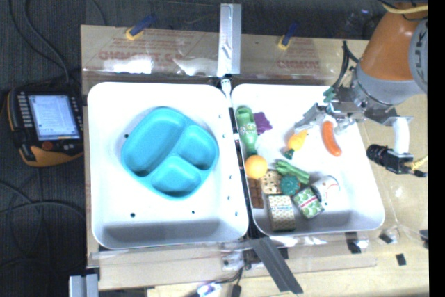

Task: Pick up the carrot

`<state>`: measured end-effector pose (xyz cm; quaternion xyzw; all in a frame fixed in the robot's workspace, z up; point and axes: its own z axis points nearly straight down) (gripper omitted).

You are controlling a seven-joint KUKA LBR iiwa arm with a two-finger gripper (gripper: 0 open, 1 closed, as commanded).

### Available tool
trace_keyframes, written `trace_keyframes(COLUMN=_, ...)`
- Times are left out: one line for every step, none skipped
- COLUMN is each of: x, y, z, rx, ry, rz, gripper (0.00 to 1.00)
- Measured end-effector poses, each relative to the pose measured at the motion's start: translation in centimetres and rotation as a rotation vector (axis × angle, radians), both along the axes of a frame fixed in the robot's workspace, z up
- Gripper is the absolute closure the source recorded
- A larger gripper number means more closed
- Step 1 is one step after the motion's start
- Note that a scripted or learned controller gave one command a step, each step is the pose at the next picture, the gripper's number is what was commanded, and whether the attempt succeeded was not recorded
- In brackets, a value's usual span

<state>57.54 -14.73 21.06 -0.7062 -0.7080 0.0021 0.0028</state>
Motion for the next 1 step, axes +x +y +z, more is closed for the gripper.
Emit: trace_keyframes(x=3.92, y=0.82, z=-11.94, rx=-0.002, ry=-0.002, rz=0.031, gripper=0.00)
